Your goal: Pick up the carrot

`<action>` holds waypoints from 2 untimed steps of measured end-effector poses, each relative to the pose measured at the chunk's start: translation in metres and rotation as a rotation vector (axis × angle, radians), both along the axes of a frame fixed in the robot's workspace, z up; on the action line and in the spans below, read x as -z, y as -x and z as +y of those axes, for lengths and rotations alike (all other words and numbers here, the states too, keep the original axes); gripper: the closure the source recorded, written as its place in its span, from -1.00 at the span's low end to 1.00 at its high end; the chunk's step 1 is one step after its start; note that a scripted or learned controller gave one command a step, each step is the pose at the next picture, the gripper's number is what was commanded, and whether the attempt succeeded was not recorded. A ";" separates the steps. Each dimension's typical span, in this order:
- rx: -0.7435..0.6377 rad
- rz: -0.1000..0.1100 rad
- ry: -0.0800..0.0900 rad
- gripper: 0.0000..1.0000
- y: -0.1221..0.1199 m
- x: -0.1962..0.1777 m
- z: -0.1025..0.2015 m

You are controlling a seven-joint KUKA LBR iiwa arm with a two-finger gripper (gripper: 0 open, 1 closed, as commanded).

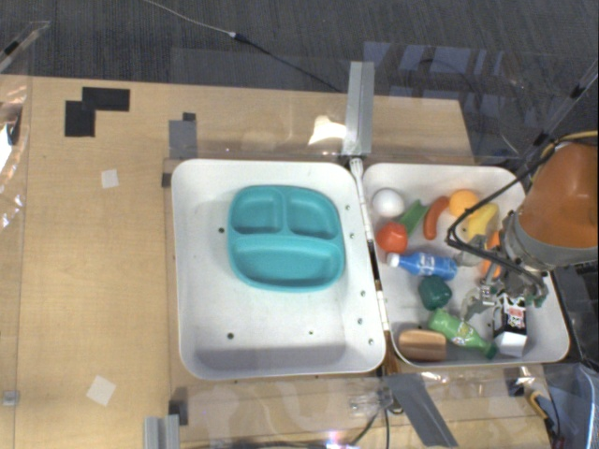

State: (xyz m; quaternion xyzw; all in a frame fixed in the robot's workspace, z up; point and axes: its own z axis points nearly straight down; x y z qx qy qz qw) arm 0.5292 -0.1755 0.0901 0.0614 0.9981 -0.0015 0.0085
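The carrot shows as a thin orange sliver in the right bin, mostly hidden under the wrist. My gripper hangs low over the right side of that bin, just in front of the carrot sliver. The grey arm with its orange band covers the bin's right edge. I cannot make out anything held between the gripper's tips.
Packed around the gripper are a blue bottle, a dark green piece, a green bottle, a bread roll, a yellow banana, an orange, a red tomato and a white ball. The left bin holds a teal divided plate.
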 end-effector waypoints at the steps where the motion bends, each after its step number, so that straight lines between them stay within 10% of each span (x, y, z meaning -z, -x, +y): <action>1: 0.323 0.002 -0.006 -1.00 -0.064 0.001 -0.006; 2: 0.316 -0.008 -0.006 1.00 -0.067 -0.013 -0.005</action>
